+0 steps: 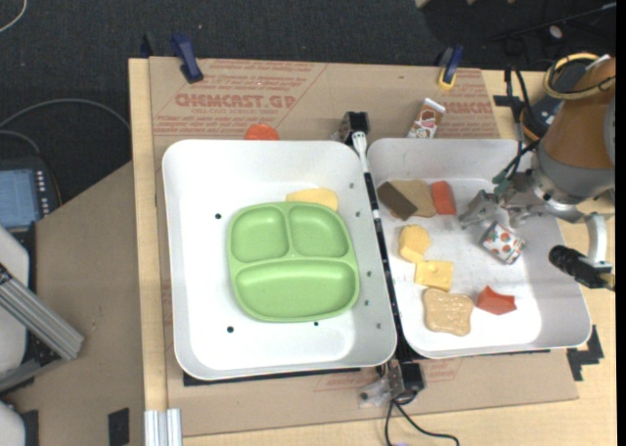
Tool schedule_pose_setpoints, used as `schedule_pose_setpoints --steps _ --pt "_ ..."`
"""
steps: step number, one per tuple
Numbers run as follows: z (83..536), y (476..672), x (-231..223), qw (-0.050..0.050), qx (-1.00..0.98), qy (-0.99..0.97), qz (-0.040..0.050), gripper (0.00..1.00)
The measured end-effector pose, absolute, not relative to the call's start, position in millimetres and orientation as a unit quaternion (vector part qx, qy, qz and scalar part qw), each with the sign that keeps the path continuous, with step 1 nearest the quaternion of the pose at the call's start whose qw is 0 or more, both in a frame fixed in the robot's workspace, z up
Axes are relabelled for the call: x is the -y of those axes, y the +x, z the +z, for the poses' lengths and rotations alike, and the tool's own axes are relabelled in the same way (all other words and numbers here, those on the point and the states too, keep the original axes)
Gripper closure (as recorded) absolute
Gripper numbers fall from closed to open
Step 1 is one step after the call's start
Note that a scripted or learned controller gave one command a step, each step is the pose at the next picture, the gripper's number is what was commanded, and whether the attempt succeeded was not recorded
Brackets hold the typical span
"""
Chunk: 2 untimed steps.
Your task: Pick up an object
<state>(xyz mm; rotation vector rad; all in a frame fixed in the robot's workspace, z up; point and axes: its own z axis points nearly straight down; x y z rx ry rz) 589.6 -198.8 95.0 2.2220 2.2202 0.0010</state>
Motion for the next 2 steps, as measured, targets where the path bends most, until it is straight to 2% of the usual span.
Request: schedule_pose_setpoints --steps 1,2 --pt "84 560.9 194 -0.002 -0.707 0.707 -0.0007 0.00" --pt "96 563.1 195 0.001 -0.707 0.707 0.0010 1.00"
